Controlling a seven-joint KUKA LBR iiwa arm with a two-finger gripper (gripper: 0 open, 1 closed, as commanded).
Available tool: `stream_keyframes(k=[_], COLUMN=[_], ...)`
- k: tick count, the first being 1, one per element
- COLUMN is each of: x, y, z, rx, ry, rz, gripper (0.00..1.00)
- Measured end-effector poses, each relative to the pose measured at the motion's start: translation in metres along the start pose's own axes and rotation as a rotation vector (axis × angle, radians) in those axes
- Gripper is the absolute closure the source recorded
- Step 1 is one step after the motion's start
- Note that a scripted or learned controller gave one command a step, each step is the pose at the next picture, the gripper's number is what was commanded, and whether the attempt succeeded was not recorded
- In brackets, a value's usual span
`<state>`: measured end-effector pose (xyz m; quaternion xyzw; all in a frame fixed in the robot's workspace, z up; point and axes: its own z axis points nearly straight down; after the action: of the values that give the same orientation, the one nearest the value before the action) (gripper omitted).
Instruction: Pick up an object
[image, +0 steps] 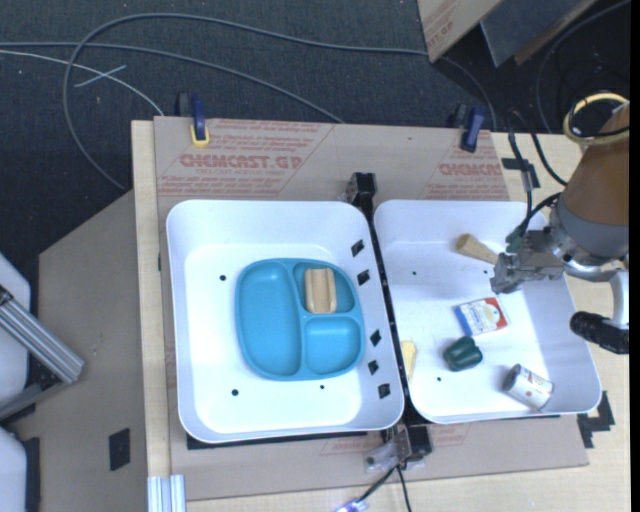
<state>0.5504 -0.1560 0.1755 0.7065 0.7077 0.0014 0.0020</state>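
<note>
My gripper (508, 272) hangs over the right bin (430, 228), near its upper right part. A tan wooden piece (474, 247) lies just to its left, and a small blue, white and red box (482, 317) lies just below it. Lower down rest a dark green lump (462, 353) and a white and silver cylinder (527, 386). A small yellow piece (407, 357) sits at the bin's left wall. I see nothing in the gripper's hold.
The left bin (200, 250) holds a blue divided tray (270, 320) with a tan block (319, 290) in its upper right compartment. Black clips (362, 188) run along the seam between the bins. Cables trail at the back.
</note>
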Motion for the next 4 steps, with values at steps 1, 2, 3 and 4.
stream_keyframes(k=[1, 2, 3, 4], x=[-0.008, -0.008, 0.039, 0.098], y=[0.007, 0.008, 0.01, 0.024], z=[-0.048, -0.078, -0.078, -0.065], rx=[-0.001, 0.0, 0.006, 0.007], ry=[-0.001, 0.0, 0.004, 0.003], rz=[0.001, 0.0, -0.004, -0.004], gripper=[1.0, 1.0, 1.0, 1.0])
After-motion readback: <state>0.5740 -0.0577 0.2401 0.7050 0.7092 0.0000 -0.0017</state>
